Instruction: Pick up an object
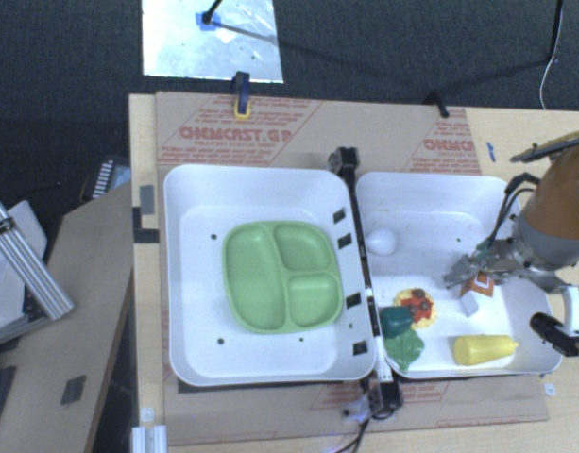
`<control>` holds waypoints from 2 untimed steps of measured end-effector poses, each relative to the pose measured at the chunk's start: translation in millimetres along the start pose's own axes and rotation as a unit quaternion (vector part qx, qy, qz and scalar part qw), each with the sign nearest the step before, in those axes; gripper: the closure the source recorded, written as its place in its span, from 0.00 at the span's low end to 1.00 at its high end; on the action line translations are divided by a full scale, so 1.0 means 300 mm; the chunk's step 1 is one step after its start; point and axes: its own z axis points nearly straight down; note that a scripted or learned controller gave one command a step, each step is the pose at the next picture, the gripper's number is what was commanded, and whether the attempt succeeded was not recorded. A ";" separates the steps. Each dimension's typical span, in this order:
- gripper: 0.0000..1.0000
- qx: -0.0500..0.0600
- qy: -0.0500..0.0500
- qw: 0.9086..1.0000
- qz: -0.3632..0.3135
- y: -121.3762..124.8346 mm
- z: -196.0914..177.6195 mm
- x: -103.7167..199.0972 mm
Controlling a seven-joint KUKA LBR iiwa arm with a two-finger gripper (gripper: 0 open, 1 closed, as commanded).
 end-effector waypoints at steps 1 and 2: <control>1.00 -0.004 -0.002 1.000 0.000 0.008 -0.048 -0.004; 1.00 -0.003 -0.001 1.000 -0.001 -0.010 -0.198 0.001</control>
